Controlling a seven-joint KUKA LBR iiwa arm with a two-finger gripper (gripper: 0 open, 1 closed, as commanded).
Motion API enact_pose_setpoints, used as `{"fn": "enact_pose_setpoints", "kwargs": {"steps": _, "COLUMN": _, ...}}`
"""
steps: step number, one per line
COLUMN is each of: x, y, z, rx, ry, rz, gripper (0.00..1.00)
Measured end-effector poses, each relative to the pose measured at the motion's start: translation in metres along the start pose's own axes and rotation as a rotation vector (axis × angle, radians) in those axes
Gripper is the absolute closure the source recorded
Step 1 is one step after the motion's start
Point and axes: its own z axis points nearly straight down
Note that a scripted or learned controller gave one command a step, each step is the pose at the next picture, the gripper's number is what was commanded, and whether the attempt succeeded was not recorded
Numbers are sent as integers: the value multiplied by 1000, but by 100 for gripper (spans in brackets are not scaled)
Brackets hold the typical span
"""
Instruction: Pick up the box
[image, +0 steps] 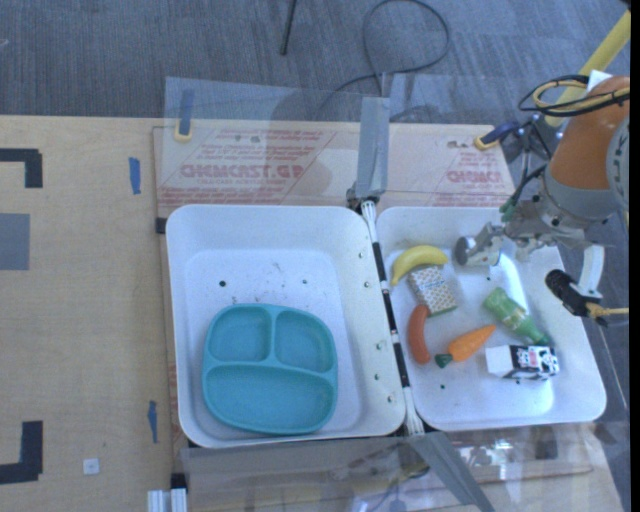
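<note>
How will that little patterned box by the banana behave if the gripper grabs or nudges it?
The box looks like light cardboard, so it may crush or skid. It lies tilted between the banana and sausage, so a nudge would likely shove them.

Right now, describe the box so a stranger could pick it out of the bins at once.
Look in the right bin, the one without the teal plate. Near its left side, just below the banana and above the red sausage, lies the box. It is the one small speckled block with flat faces and square corners; its neighbours are rounded toy foods in plain colours.
</note>
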Motion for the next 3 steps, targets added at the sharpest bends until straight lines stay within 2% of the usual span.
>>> {"fn": "enact_pose_setpoints", "kwargs": {"steps": 1, "x": 50, "y": -6, "z": 36, "rx": 10, "ry": 0, "rz": -263, "gripper": 0}}
{"fn": "enact_pose_setpoints", "kwargs": {"steps": 2, "x": 81, "y": -37, "z": 32, "rx": -9, "ry": -21, "rz": -246, "gripper": 0}}
{"fn": "enact_pose_setpoints", "kwargs": {"steps": 3, "x": 85, "y": -83, "z": 33, "rx": -11, "ry": -4, "rz": 108, "gripper": 0}}
